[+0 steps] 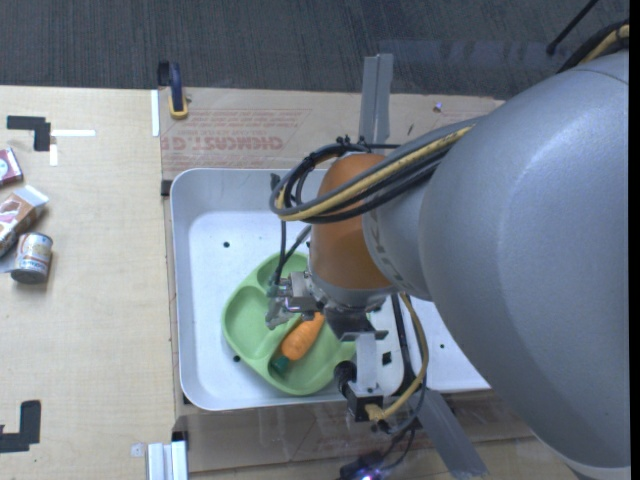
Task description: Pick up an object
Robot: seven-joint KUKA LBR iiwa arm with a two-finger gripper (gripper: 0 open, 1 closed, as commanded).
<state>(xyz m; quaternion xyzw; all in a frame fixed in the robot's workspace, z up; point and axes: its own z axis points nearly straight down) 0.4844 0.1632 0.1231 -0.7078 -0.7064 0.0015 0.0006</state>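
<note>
The grey arm (530,258) fills the right of the view and reaches down to the left, its orange band (345,223) hanging over the white bin (195,258), with black and yellow cables (330,183) looping around that band; the bin sits on a light wooden bench (90,368), its far wall close to a sheet of brown cardboard (240,133); inside the bin, toward its near side, lies a green divided plate (250,318), partly covered by the wrist; the gripper (285,306) is low over the plate, its metal parts just beside the upper end of a toy carrot (300,338), and whether the jaws are open or closed cannot be made out; the carrot lies slantwise on the plate, orange with a small green tip at its lower end; well apart on the bench to the left stand a small can (32,258) and some packets (15,213).
</note>
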